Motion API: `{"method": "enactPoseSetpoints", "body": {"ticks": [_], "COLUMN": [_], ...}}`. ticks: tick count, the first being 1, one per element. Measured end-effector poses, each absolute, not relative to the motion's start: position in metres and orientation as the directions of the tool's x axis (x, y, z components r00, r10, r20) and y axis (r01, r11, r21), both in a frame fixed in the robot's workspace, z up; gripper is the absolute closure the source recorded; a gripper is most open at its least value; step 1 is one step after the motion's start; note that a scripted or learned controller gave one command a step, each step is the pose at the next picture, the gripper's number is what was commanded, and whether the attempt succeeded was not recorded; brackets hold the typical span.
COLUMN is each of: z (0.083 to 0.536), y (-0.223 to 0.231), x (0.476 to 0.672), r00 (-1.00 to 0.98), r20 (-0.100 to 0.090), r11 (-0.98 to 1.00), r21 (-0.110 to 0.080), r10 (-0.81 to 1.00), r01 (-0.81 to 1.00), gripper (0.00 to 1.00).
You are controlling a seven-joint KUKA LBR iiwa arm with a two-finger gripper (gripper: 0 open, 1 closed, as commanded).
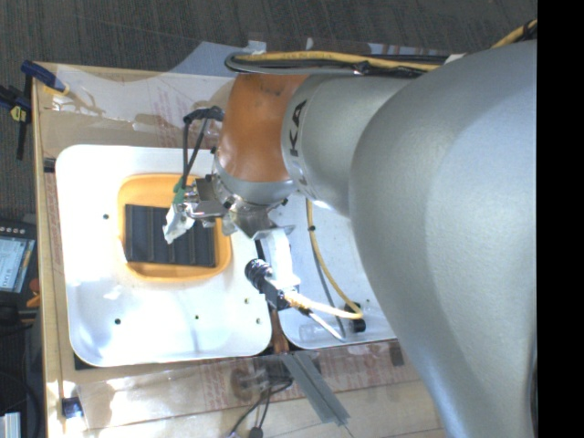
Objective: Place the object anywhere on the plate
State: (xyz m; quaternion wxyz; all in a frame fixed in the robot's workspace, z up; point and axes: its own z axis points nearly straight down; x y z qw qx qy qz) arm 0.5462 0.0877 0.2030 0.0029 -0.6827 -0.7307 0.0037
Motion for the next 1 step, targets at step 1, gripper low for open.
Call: {"method": "enactPoseSetpoints", "body": {"ticks": [1], "z": [0.1873], "y": [0.0528], "x": [0.6163], "r00": [-0.067], "r20": [-0.001], "r11": [0.067], "r21": [-0.008], "r10": [0.998], "r01": [0.998], "gripper": [0.00]}}
